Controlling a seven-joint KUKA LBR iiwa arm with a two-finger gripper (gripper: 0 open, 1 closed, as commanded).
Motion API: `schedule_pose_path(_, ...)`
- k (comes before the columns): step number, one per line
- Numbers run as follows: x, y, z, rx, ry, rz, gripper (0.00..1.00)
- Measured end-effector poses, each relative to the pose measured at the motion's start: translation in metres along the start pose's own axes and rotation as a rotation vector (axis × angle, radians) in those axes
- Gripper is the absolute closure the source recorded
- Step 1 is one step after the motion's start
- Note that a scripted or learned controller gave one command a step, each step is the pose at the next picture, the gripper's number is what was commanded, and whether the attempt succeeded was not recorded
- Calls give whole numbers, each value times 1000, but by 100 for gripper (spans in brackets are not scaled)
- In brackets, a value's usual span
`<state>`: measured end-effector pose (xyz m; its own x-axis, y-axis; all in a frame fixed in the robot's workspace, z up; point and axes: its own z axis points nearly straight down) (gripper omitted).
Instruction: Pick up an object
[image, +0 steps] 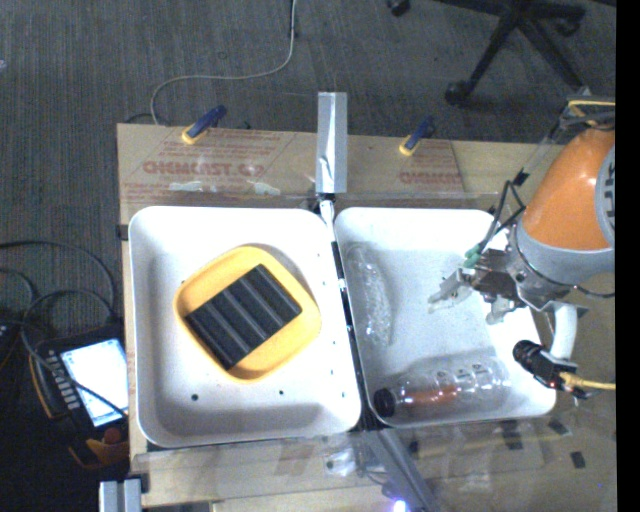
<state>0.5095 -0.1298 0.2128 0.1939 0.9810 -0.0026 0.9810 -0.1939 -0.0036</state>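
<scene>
In the left bin (160, 240) lies a yellow block with a black ribbed top (250, 312). The right bin (420, 225) holds a clear plastic bottle with a dark cap (445, 388), lying on its side along the near wall. A crumpled clear plastic piece (365, 290) lies by that bin's left wall. My gripper (468, 303) hangs over the right half of the right bin, above the bottle and apart from it. Its fingers are spread open with nothing between them.
A metal post (331, 140) stands at the back between the bins. Two blue-and-yellow clamps (203, 123) (417, 133) hold the cardboard sheet behind them. A handheld screen (85, 375) and cables lie on the floor to the left.
</scene>
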Motion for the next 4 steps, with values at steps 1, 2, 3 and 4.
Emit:
schedule_pose_path(1,-43,-18,10,-2,1,-197,0)
schedule_pose_path(2,26,-22,117,-2,4,-300,0)
schedule_pose_path(3,30,51,95,-2,0,-238,0)
schedule_pose_path(4,49,115,121,-16,-1,-327,0)
